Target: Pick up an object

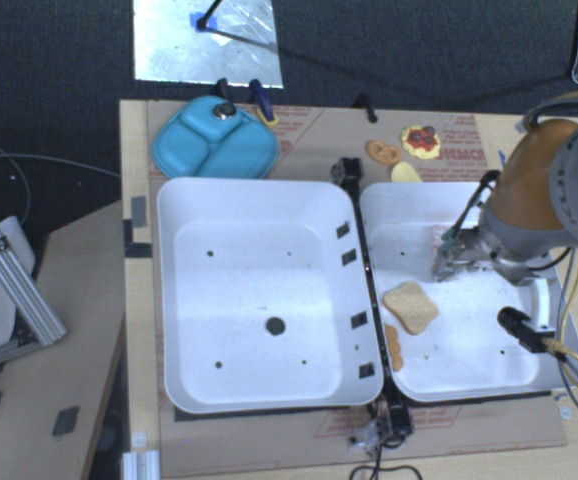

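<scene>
The gripper [449, 265] was seen low inside the right bin [489, 373], near that bin's centre, on the grey arm [554, 193] entering from the right. Whether it was released or clenched could not be told, and no object was seen in its grasp.

Contents of the right bin were recorded as follows. A tan toast-shaped piece [411, 306] lay on the floor, just below and to the left of the gripper and apart from it. A small orange-brown piece [393, 347] lay below the toast, against the bin's left wall.

The left bin [184, 368], adjoining the right bin, was noted with a dark round spot [275, 326] on its floor.

Beyond the right bin's far rim, on the bench, a pale yellow piece [405, 173], a pretzel-like piece [382, 152] and a round piece with red topping [421, 140] were observed. A blue divided tray [214, 140] lay beyond the left bin's far rim.

Reddish printing was seen on the cardboard beside the red-topped piece; it could not be read.
</scene>
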Controlling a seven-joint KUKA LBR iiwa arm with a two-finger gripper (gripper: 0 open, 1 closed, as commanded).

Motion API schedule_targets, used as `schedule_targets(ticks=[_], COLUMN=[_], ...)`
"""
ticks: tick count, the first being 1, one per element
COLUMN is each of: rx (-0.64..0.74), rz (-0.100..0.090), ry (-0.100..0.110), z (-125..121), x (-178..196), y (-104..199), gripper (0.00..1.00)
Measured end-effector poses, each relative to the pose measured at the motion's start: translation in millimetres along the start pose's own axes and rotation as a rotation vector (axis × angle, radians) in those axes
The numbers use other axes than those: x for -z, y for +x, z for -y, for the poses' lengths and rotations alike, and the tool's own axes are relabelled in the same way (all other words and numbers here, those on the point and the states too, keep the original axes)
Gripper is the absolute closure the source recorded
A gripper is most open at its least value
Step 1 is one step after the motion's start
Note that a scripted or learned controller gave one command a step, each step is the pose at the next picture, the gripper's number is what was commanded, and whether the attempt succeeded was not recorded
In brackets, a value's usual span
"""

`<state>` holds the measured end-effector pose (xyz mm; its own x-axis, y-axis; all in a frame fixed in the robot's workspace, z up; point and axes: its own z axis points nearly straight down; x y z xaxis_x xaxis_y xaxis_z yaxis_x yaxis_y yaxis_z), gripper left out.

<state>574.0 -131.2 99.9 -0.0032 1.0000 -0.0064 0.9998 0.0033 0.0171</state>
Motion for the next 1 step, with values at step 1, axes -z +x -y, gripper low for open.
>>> schedule_targets(ticks=[1], rx=[-0.003], rz=[-0.007], ry=[0.019], z=[35.4], x=[14.2], y=[-4.7], gripper=[1.00])
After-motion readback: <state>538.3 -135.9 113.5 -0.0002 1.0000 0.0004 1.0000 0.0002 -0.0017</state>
